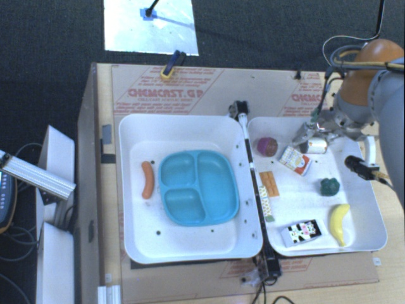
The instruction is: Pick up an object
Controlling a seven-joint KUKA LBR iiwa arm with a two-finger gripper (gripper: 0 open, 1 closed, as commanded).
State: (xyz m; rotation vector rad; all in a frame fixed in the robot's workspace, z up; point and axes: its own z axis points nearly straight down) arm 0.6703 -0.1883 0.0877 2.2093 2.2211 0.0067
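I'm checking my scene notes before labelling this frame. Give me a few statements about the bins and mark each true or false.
1. The blue divided plate lies in the left bin. True.
2. The sausage lies in the right bin. False: it lies in the left bin, beside the plate.
3. The banana lies in the right bin, near its front right corner. True.
4. The dark green object rests on the plate. False: it lies in the right bin, above the banana in the view.
5. The gripper is over the left bin. False: it is over the right bin's far side.
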